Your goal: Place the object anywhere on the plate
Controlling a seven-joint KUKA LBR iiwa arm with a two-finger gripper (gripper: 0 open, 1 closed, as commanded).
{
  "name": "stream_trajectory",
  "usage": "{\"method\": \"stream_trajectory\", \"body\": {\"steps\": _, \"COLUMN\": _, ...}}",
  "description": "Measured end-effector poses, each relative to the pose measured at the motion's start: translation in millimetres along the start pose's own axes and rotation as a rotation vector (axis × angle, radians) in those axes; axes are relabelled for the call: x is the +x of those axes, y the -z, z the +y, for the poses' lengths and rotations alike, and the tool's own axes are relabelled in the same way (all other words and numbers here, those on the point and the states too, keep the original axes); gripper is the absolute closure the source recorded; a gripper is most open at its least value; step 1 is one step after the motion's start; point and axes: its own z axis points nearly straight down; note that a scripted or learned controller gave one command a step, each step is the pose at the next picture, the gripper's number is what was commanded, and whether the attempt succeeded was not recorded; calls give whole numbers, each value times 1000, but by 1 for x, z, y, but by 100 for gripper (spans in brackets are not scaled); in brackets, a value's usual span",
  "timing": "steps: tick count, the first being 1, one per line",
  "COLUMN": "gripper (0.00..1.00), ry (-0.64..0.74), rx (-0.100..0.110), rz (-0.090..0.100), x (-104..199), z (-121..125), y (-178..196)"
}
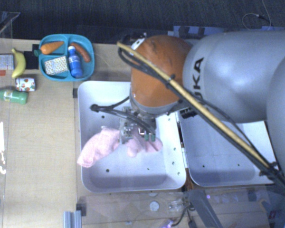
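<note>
Pink cloth: crumpled in left bin, draped toward front-left wall. Hand: directly over cloth's right end, touching or nearly so (probably placed for a pinch); finger state impossible to tell. Blue compartment plate: on table, well apart.

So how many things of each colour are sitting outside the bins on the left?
Yellow: 1, banana
Green: 1, bottle
Blue: 2, divided tray, small bottle
Orange: 2, carrot, sausage-shaped piece
Total: 6
</note>
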Motion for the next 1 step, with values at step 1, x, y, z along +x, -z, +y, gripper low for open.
{"method": "stream_trajectory", "body": {"steps": 1, "gripper": 0, "ry": 0, "rx": 0, "rz": 0, "x": 0, "z": 0, "y": 0}}
